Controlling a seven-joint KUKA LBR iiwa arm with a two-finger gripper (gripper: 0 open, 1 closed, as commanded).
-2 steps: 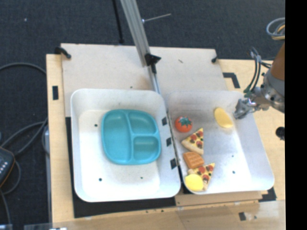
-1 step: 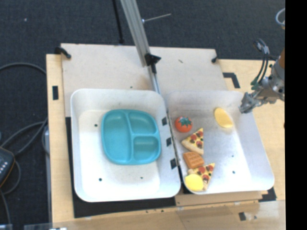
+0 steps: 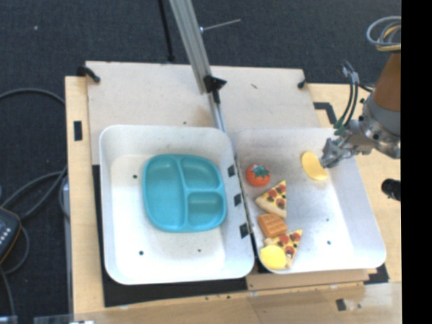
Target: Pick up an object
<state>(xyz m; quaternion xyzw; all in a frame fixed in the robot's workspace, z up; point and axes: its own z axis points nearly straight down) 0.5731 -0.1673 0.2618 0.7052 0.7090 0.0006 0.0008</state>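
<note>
In the right bin [image 3: 351,214] lie a red tomato [image 3: 258,175], two pizza slices [image 3: 274,198] [image 3: 291,243], a brown bread piece [image 3: 271,225], a yellow round piece [image 3: 273,256] near the front left corner, and a yellow oval piece [image 3: 313,166] near the back. My gripper [image 3: 332,155] hangs at the right edge of that yellow oval piece, just above the bin floor. Nothing shows between its fingers.
The left bin [image 3: 121,248] holds a turquoise divided plate [image 3: 183,192]. A slanted metal pole [image 3: 192,39] rises behind the bins. Cables lie on the dark floor at the left. The right bin's middle and right side are bare white floor.
</note>
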